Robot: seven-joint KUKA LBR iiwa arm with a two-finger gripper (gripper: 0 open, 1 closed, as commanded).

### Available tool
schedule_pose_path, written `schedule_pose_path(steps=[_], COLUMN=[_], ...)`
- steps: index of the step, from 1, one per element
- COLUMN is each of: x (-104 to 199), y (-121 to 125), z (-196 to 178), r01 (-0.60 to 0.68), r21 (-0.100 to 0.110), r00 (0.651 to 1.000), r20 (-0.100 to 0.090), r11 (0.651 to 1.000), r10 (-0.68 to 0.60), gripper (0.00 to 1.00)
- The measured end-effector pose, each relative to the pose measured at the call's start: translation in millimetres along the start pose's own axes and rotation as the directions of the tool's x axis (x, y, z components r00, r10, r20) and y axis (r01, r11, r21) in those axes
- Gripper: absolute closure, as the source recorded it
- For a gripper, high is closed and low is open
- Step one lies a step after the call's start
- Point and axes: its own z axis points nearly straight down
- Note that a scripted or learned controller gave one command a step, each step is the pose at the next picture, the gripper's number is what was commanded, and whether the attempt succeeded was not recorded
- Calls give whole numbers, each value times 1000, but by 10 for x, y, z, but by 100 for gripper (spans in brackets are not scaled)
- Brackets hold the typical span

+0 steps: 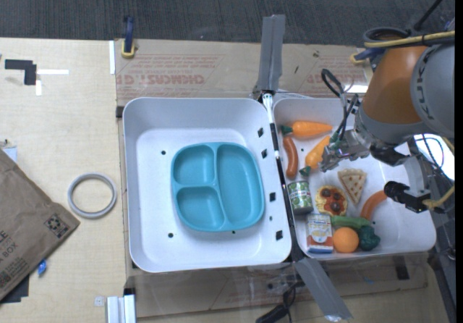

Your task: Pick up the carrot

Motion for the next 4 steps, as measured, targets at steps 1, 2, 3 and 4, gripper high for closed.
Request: schedule_pose_path(steps=[1,2,3,4], x=[-269,-272,-793,-676], y=[328,330,229,338], z=[335,328,-742,-758], r01=[-464,-465,-209,-245], r21=[-6,-6,-7,-7], r00=[886,885,978,970], r20=[0,0,3,2], r11=[886,885,978,969], r10=[464,465,209,245], gripper=[100,0,0,0])
